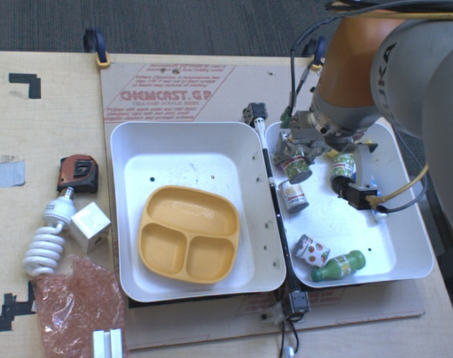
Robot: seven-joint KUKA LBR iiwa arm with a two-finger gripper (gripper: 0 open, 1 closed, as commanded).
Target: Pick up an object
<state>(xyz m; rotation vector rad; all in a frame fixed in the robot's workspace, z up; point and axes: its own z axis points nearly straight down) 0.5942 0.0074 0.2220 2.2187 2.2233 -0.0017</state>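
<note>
The grey arm with its orange band reaches in from the right over the right bin (405,256). Its gripper (304,146) hangs low at the bin's far left part, right above a green-topped can (297,168) that lies tilted there. A small jar with a green label (344,165) sits just right of the gripper. Nearer the front, a silver can (293,197) leans by the bin's left wall. A red-and-white patterned can (310,250) and a green bottle (338,266) lie on their sides near the front rim.
The left bin (129,155) holds a yellow divided plate (188,233). On the bench left of the bins lie a tape measure (78,174), a spiral light bulb (48,236), a white cube (90,222) and a reddish mesh bag (77,304). Cables trail off the wrist (398,192).
</note>
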